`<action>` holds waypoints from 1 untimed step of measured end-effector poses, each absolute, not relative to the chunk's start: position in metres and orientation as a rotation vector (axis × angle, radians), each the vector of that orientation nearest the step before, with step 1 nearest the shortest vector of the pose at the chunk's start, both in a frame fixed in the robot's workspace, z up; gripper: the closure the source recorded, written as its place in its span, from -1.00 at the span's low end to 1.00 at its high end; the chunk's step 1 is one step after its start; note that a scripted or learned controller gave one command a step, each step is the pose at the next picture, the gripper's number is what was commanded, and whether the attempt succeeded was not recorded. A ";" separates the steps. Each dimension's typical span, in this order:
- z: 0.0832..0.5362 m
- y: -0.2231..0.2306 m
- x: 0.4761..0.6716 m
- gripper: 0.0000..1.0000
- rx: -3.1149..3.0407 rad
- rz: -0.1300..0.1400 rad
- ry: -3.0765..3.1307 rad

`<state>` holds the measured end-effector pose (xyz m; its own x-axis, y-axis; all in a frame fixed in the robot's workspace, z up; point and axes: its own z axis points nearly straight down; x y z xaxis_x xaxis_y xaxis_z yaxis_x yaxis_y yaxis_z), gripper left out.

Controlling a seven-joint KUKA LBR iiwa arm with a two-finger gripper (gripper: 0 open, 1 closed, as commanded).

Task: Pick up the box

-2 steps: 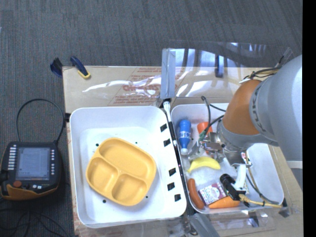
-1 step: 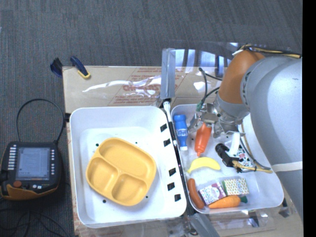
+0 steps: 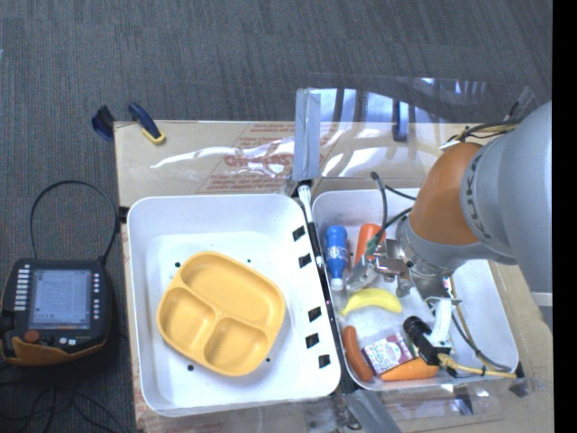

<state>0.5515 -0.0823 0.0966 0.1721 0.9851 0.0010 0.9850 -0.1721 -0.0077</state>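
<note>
1. The box [image 3: 388,352], small, pink and white, lies flat and askew by the front edge of the right bin [image 3: 494,289].
2. A red-orange sausage-like piece [image 3: 353,354] lies just beside the box on the side of the wall shared with the left bin; whether they touch I cannot tell.
3. A carrot [image 3: 410,371] lies along the front edge, against the box's front corner.
4. A banana [image 3: 372,302] lies behind the box, toward the middle of the bin and apart from it.
5. The jaws hang over the middle of the bin, just behind the banana and well clear of the box. I cannot tell whether they are open or closed, and nothing shows between them.
6. A blue bottle [image 3: 336,253] lies near the shared wall, beside the jaws.
7. An orange piece [image 3: 367,240] lies next to the bottle, toward the back edge.
8. The arm [image 3: 491,197] comes in over the right bin's outer edge.
9. The left bin [image 3: 180,219] holds a yellow plate [image 3: 222,312] with three wells, lying toward its front.
10. Both bins stand on the desk [image 3: 194,174], with a sheet of clear plastic [image 3: 379,138] at the desk's back edge behind the right bin.
11. A blue and yellow clamp [image 3: 144,123] sits at the desk's back left corner.
12. A pendant [image 3: 56,309] with a screen lies on the floor off the desk's left edge.
</note>
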 end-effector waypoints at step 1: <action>0.086 -0.109 0.644 -1.00 -2.227 0.003 -2.212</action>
